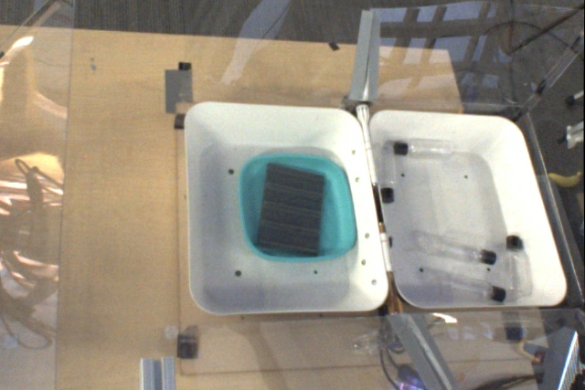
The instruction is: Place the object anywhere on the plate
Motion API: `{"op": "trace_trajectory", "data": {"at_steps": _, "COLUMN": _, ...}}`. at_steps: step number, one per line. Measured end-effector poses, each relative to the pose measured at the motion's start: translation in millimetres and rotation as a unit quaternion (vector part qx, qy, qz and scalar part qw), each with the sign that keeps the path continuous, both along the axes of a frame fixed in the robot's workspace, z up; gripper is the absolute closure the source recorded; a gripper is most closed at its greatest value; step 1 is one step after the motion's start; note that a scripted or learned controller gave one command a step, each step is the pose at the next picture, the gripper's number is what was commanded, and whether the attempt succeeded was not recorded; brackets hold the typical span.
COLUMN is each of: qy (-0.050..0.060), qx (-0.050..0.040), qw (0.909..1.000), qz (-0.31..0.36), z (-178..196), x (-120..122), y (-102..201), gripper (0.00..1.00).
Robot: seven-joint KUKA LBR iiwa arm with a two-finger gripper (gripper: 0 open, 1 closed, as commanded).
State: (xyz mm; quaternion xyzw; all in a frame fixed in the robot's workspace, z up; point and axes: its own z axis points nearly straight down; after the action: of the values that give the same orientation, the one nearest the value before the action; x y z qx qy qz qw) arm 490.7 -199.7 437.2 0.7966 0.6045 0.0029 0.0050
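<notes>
Gripper state: can't tell from this view.

Task object: dark grey ribbed block, rectangular, with ridges running across its width, matte finish. It lies flat on the teal plate, roughly centred, long axis running far-to-near with a slight tilt. All four edges sit inside the plate rim.

Plate: squarish with rounded corners, raised lip, smooth and slightly glossy. It sits on the floor of the left bin, about in the middle, clear of all walls.

Left bin: shallow white moulded plastic, rounded corners, sloped walls, a few small dark dots on the floor.

Right bin: same shape and material, touching the left bin along a shared edge with small dark clips down the seam. Inside are clear plastic tubes with black caps: one tube near the far-left corner lying across the bin, and a cluster of tubes near the near-right corner, lying at shallow angles, some touching or overlapping. They're transparent, so the exact count is hard to read.

Bench: light wood-grain surface, with clear sheeting giving reflections on the left. A grey metal bar runs away from the bins' seam at the far side. Small dark bracket just beyond the left bin's far-left corner.
</notes>
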Motion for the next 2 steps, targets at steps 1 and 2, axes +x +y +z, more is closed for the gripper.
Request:
{"op": "trace_trajectory", "data": {"at_steps": 1, "qy": 0.0, "qx": 0.0005, "qw": 0.9989, "qz": -0.047, "z": -0.4, "x": -1.5, "y": 3.1, "gripper": 0.0}}
{"op": "trace_trajectory", "data": {"at_steps": 2, "qy": 0.0, "qx": 0.0016, "qw": 0.9953, "qz": -0.097, "z": -0.5, "x": 2.8, "y": 2.7, "gripper": 0.0}}
